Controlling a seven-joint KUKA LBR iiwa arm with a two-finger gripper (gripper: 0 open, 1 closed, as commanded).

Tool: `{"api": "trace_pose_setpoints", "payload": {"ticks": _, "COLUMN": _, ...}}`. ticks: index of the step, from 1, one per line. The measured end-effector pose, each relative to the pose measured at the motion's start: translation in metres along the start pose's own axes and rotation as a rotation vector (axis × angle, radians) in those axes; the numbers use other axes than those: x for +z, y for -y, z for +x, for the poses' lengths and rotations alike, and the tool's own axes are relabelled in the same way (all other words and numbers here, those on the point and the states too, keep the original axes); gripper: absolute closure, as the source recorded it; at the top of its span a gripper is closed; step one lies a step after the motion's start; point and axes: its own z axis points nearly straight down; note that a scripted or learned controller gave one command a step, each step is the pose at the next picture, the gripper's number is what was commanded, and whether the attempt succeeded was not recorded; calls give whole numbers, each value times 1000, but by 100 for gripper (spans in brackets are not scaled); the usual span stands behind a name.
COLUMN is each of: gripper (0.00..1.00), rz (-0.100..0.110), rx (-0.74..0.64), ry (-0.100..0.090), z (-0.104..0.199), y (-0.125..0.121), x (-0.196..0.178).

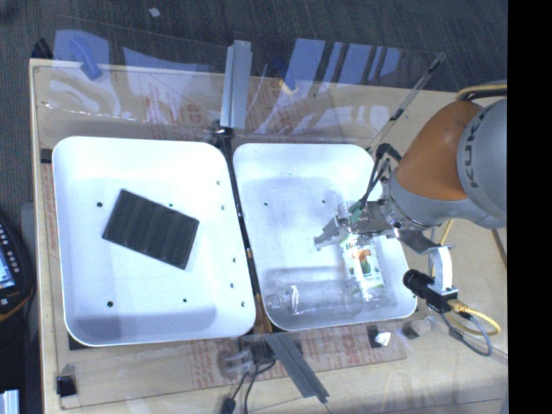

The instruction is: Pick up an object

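Hand (338, 228) open over clear plastic bottle (321, 297) in right bin (285, 166); ribbed dark slab (151, 228) left.

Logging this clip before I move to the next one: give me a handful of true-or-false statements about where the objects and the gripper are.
1. The dark ridged rectangular pad lies in the left bin. True.
2. The gripper is over the left bin. False: it is over the right bin.
3. A clear plastic bottle lies on its side near the right bin's front edge. True.
4. The small bottle with a white, green and orange label sits in the left bin. False: it is in the right bin, beside the gripper.
5. The dark pad stands on edge. False: it lies flat.
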Motion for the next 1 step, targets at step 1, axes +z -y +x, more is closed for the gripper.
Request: {"api": "trace_pose_setpoints", "payload": {"ticks": 1, "gripper": 0, "rz": -1, "rx": -26, "ry": 0, "z": 0, "y": 5, "x": 12}}
